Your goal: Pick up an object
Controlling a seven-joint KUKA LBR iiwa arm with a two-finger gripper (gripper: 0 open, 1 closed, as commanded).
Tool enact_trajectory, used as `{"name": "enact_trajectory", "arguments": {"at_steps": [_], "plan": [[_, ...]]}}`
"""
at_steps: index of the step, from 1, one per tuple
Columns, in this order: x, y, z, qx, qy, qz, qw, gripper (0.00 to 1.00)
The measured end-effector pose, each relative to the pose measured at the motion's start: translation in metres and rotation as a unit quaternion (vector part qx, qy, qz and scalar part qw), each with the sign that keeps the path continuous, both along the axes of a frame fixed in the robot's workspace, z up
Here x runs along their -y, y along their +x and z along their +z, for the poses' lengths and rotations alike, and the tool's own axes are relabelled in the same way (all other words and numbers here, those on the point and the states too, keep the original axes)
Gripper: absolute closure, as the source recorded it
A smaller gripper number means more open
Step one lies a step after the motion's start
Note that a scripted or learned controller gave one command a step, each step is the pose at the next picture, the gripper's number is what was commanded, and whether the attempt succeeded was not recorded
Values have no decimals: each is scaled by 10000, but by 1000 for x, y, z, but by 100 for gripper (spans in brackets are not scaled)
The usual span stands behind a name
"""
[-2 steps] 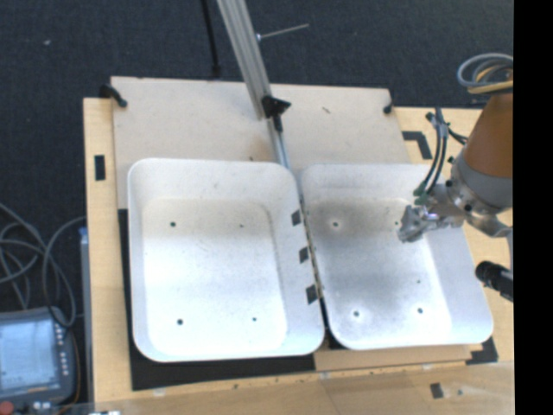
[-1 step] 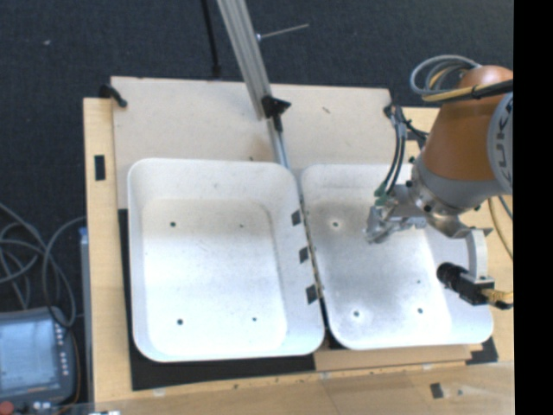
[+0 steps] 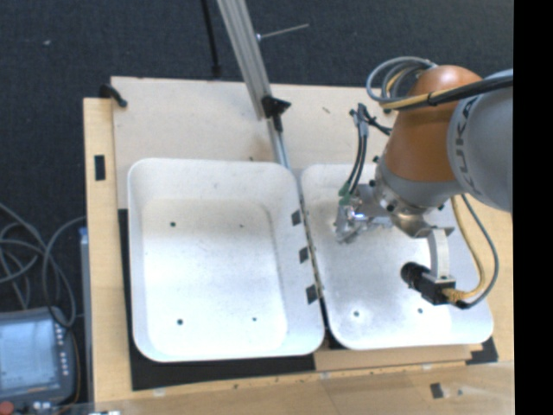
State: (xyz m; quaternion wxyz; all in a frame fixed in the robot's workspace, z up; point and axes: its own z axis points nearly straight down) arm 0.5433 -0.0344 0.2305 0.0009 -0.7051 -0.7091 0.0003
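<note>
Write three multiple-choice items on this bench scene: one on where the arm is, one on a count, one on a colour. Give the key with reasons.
1. Over which part of the bench does the grey arm's gripper sit?
A. the left shallow white bin
B. the right shallow white bin
C. the bare wooden benchtop behind the bins

2. How many shallow white bins stand on the wooden benchtop?
A. one
B. two
C. three

3. What colour is the band above the arm's wrist?
A. orange
B. blue
C. green

Key:
1. B, since the gripper sits over the right shallow white bin, near its left wall.
2. B, since the left shallow white bin and the right one lie side by side, and no third is there.
3. A, since the rounded section above the wrist is plainly orange against the grey housing.
</note>
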Motion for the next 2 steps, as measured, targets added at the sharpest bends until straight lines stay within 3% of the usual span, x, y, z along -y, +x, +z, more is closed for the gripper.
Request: {"name": "enact_trajectory", "arguments": {"at_steps": [2], "plan": [[-108,17,14,15,7,17,10000,100]]}}
